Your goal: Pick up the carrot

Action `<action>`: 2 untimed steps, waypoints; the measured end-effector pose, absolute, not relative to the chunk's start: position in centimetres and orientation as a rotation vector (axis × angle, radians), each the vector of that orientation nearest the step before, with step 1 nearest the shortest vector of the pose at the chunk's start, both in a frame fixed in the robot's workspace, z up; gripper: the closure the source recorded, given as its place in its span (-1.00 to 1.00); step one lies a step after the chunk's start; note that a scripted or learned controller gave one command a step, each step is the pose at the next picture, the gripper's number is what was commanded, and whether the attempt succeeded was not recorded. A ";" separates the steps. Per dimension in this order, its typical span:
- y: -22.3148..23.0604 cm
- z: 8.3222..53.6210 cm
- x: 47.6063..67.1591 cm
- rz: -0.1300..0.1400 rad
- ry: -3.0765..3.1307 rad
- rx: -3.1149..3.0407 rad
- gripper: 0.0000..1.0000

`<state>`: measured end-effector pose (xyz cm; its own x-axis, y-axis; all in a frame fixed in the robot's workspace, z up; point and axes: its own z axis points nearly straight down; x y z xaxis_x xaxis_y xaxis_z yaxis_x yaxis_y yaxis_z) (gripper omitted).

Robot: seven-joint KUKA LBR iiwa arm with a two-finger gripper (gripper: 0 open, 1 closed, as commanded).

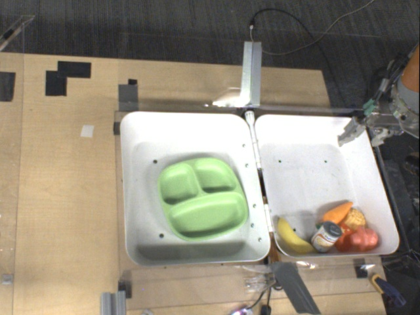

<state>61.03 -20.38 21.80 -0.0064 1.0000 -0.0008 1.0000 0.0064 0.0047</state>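
Sitting in the right bin's (308, 169) near corner, one orange carrot (337, 212), one banana (293, 236), one can (325, 236), one red fruit (358, 239), one green plate (202, 197) in the left bin (141, 176), gripper (359, 128) at the far edge, fingers too unclear to tell.

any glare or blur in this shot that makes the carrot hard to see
Camera view: the carrot is sharp enough and glare-free, wedged among other items; soft shadow lies inside the left bin around the green plate; a bright glint sits on the metal post; the end effector looks slightly blurred.
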 end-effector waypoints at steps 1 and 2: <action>-20.5 17.3 55.8 0.003 2.179 2.257 -1.00; -19.8 13.3 48.8 0.002 2.179 2.261 -1.00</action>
